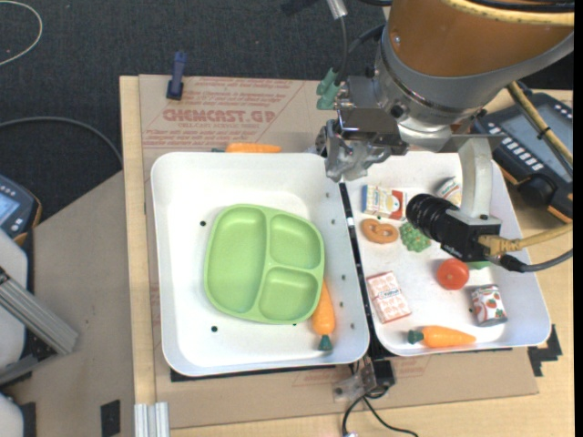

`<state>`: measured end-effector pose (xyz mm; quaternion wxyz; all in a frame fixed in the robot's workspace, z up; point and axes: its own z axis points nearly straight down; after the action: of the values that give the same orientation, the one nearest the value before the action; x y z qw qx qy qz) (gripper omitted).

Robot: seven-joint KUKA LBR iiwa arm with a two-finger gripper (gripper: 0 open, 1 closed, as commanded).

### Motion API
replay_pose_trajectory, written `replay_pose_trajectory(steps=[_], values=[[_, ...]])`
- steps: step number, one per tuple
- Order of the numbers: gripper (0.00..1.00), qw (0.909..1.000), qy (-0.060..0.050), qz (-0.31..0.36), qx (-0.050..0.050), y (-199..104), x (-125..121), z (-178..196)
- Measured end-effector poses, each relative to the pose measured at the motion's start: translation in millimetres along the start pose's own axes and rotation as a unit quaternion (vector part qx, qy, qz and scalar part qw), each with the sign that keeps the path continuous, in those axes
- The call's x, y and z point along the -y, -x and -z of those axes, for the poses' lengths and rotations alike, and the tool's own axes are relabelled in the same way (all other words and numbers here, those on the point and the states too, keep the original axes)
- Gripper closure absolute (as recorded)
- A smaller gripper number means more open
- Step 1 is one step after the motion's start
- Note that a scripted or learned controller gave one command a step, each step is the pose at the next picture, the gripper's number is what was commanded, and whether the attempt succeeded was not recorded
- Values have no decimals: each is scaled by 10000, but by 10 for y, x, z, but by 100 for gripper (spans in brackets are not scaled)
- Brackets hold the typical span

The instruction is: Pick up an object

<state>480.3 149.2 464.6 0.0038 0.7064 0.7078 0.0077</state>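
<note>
Lying nearest: carrot [442, 337] along the right bin's [524, 321] near edge.
Left bin [178, 244]: second carrot [323, 309] at the near right corner, touching the green plate [264, 262].
Mid right bin: tomato [453, 273] (round, red).
Gripper [349, 160]: above the bins' shared wall at the far edge; whether it is open or closed, I cannot tell.

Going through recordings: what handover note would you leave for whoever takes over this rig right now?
End effector: over the far end of the divide between the bins; no object visibly held.
Left bin: green plate, carrot beside it.
Right bin: tomato, second carrot, broccoli, red-and-white carton.
Done: nothing picked.
Left: choose an object, descend, grasp, lift.
</note>
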Motion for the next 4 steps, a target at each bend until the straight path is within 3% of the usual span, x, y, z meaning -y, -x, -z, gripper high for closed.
replay_pose_trajectory(steps=[1, 2, 3, 4], values=[[100, 9999, -129, 8, 41, -336, 32, -822], [100, 10000, -15, 12, -8, -773, -230, 534], [100, 9999, -148, -12, 56, -751, -36, -705], [100, 10000, 3, -29, 11, -703, -1067, 455]])
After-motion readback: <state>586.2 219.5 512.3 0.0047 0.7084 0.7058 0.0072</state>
